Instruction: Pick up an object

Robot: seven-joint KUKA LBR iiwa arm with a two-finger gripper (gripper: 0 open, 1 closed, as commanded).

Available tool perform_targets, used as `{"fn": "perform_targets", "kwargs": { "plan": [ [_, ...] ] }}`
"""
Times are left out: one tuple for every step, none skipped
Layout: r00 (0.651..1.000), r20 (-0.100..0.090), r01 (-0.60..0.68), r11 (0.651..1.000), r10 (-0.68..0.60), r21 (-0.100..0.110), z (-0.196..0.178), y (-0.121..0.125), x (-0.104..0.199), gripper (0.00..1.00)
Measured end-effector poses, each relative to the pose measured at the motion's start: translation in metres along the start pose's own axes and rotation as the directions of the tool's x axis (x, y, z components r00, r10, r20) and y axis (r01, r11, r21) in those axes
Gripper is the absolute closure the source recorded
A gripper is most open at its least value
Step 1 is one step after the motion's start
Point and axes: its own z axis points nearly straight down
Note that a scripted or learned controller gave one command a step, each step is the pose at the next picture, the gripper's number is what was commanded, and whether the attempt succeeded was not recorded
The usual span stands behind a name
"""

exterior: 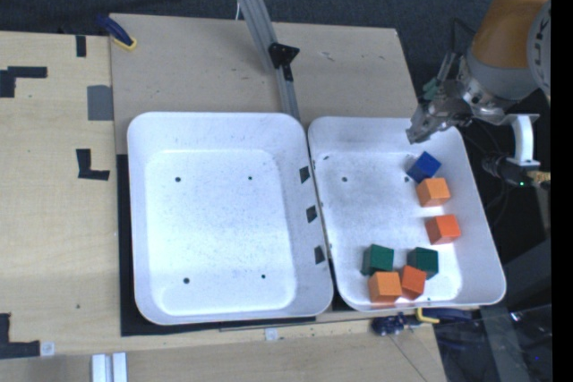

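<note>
Pale plywood covers the bench (224, 58), and on it sit two shallow white plastic bins side by side. Taking the right-hand bin (358, 192) as the landmark, the left-hand bin (215, 219) lies touching its left rim, with small black clips along the seam between them.

Inside the right-hand bin, a small blue cube (424, 165) rests near the upper right corner, with an orange cube (433, 191) just below and touching it. A second orange block (443, 228) lies a little further down along the right wall. Near the lower edge, two dark green cubes (378, 258) (423, 260) sit close together above two more orange cubes (386, 285) (413, 281).

Over the bin's upper right corner hangs the two-finger gripper (423, 131) of the grey arm, just above the blue cube and carrying nothing visible. Whether it is spread or closed cannot be told.

A slanted grey metal rail (255, 0) runs up from the bin's top left corner.
</note>
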Motion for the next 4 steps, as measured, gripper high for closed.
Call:
{"fn": "perform_targets", "kwargs": {
  "plan": [
    [1.000,0.000,0.001,1.000,-0.001,0.000,-0.062,0.008,-0.001,1.00],
    [1.000,-0.002,0.003,1.000,-0.003,0.007,-0.054,0.014,0.040,1.00],
    [1.000,-0.002,0.001,1.000,-0.001,0.009,-0.033,0.022,0.093,1.00],
    [1.000,-0.003,0.005,1.000,-0.005,0.007,-0.031,0.035,0.154,1.00]
  ]
}}
